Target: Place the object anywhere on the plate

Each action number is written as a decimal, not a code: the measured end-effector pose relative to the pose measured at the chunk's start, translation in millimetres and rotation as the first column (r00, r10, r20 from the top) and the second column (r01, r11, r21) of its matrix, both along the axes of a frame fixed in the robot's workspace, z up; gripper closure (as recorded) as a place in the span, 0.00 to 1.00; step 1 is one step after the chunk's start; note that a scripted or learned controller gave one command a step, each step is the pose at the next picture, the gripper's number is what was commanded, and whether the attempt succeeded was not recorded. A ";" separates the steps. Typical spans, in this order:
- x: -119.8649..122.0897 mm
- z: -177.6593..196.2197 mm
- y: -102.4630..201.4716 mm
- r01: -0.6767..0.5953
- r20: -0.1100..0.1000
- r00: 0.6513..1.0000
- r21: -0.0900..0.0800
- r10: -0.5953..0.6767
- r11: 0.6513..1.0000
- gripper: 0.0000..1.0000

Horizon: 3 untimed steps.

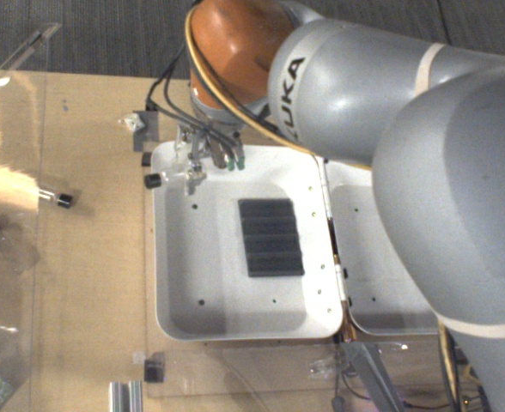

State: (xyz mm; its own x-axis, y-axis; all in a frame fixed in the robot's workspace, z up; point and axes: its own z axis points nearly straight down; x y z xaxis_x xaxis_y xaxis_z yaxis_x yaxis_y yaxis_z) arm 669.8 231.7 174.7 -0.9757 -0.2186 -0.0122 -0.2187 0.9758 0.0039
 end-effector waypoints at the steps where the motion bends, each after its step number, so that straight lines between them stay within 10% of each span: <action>1: 3.9 -76.5 -25.8 0.130 0.001 0.992 -0.011 -0.130 0.991 1.00; 2: 0.9 -8.3 3.7 -0.249 0.001 0.969 -0.003 0.249 0.969 1.00; 3: 0.0 -37.7 4.2 -0.610 -0.001 0.793 -0.006 0.610 0.793 1.00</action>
